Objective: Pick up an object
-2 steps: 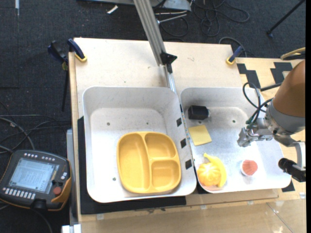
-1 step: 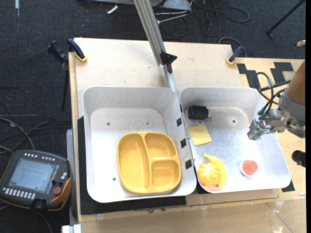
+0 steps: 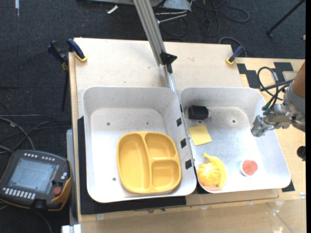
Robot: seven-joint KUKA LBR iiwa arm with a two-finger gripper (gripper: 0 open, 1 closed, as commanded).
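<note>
The gripper (image 3: pixel 257 128) hovers at the right bin's (image 3: pixel 228 98) edge — open or closed, I cannot tell. Approach step; nearest below it lies the red disc (image 3: pixel 249 167).

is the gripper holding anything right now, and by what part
Nothing is held: the gripper hangs over the right bin, apart from every item.

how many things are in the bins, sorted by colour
yellow: 3 (divided plate, flat square piece, rounded toy)
black: 1 (small block)
red: 1 (round piece)
total: 5
</note>
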